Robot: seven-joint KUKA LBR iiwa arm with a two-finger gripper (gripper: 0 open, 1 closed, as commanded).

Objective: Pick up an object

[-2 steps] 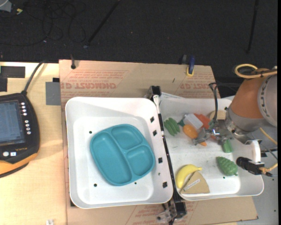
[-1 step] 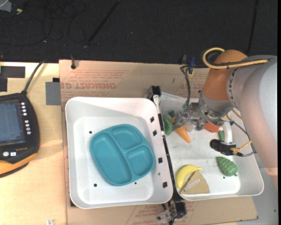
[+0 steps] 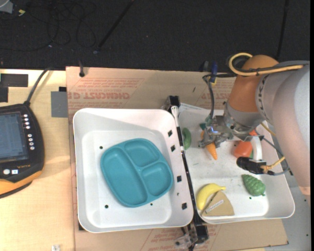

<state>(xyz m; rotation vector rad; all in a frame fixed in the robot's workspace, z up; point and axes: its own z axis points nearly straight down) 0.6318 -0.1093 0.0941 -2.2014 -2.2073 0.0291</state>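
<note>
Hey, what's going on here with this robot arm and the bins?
A grey robot arm reaches in from the right over the right bin, its gripper low beside an orange carrot. Whether it has hold of anything can't be told. A banana, a green toy and a red-orange piece also lie there. The left bin holds a teal divided plate.

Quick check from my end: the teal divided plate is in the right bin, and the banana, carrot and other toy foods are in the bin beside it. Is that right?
Not quite. The camera view shows the teal divided plate in the left bin, not the right one. The rest holds: the banana, carrot and other toy foods lie in the bin beside it, the right bin.
</note>
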